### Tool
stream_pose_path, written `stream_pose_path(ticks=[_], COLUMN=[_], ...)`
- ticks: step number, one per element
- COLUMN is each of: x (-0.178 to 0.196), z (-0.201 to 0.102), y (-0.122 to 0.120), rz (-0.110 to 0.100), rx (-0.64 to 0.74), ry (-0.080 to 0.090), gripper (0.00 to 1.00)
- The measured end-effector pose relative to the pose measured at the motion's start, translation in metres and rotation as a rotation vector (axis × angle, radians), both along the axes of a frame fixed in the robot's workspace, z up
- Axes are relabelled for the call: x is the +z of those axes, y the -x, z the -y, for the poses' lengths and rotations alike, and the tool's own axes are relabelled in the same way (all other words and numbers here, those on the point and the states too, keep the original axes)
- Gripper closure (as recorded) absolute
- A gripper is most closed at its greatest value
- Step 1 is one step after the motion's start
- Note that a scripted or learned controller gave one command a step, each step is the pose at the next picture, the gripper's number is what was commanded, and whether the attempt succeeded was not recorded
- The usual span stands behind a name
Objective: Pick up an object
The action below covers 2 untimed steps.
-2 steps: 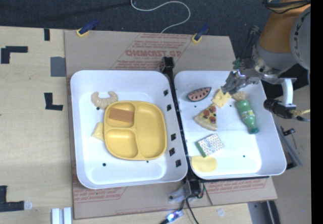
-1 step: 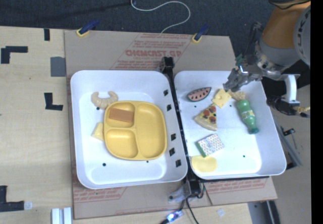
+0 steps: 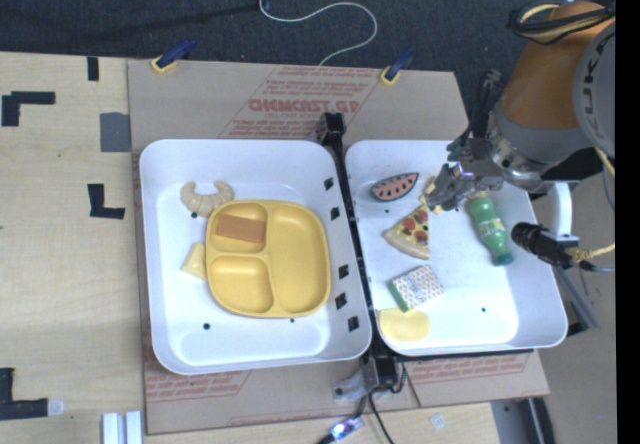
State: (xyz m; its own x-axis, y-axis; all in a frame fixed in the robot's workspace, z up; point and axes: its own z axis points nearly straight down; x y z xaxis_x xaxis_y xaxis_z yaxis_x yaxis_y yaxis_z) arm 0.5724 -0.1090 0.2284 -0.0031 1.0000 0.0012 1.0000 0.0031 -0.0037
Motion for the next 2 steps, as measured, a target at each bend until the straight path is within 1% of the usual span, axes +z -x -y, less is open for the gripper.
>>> stream_pose_path(ticks=[1,2], x=[0.006,-0.009], z=[-0.033,-0.025], y=[0.045,0.049], rz=[-0.001,0.000], rx=[0.000,-0.003], ry=[0.000,0.002], gripper=[1.00,1.00])
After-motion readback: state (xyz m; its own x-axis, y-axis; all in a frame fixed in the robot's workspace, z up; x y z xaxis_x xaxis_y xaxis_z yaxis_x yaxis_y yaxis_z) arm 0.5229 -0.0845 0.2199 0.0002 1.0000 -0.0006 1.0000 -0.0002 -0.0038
